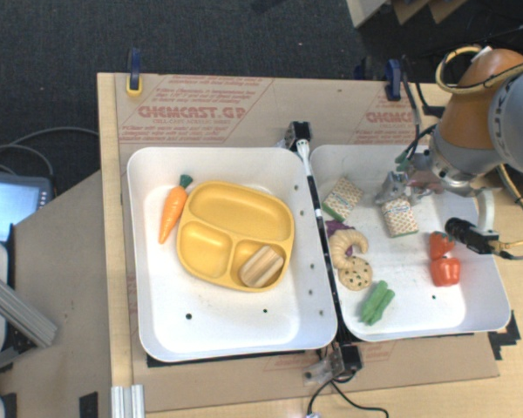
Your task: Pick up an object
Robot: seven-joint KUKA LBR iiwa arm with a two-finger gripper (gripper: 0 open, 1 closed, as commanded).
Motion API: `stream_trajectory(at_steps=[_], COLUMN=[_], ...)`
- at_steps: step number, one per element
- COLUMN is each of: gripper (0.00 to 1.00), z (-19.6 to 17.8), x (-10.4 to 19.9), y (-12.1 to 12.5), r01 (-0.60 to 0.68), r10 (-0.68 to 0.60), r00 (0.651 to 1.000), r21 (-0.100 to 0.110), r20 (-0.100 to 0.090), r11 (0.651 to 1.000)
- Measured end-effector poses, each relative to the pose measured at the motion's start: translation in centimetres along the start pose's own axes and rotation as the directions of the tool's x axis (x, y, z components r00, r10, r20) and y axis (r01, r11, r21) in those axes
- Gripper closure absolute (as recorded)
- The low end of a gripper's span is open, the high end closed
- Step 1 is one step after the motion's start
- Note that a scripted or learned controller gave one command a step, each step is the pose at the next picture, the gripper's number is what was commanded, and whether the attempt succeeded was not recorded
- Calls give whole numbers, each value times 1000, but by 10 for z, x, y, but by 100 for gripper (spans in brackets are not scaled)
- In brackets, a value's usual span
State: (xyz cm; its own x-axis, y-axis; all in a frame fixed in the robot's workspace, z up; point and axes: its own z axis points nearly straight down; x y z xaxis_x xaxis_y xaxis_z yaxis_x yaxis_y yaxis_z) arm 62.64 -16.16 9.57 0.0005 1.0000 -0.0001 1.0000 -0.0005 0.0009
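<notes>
Here, two shallow white bins sit side by side on the brown cardboard-covered surface (200,111); the black divider strip (314,207) where they meet serves as the landmark. Left of the strip, the left bin (157,320) holds one yellow plastic tray with three compartments (235,233), lying just beside the strip. One tan oval bread roll (261,266) lies in the tray's compartment nearest the strip. One orange toy carrot with a green top (172,211) lies on the far side of the tray from the strip, touching the tray's edge.

Right of the strip, the right bin (479,312) holds six loose things and one more under the arm. Close to the strip lie one pale speckled cracker square (342,198), one small purple piece (333,229), one tan curved croissant (347,246), one chocolate-chip cookie (356,275) and one green pea pod (376,303). Well away from the strip lies one red toy pepper (444,261). Between these, one pale speckled box (400,217) sits directly below the hand (399,190), which reaches down from the grey and orange arm (475,111). Whether the hand is spread or closed cannot be told from this view, nor whether it grips the box.
</notes>
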Motion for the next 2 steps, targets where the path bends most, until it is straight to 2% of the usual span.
stream_trajectory(at_steps=[1,2], gripper=[100,100], z=[0,-94], x=[68,132], y=[9,-57], r01=[7,7], r10=[-7,-7], r00=[1000,1000], r21=[1,1], r20=[-3,-4], r11=[1000,1000])
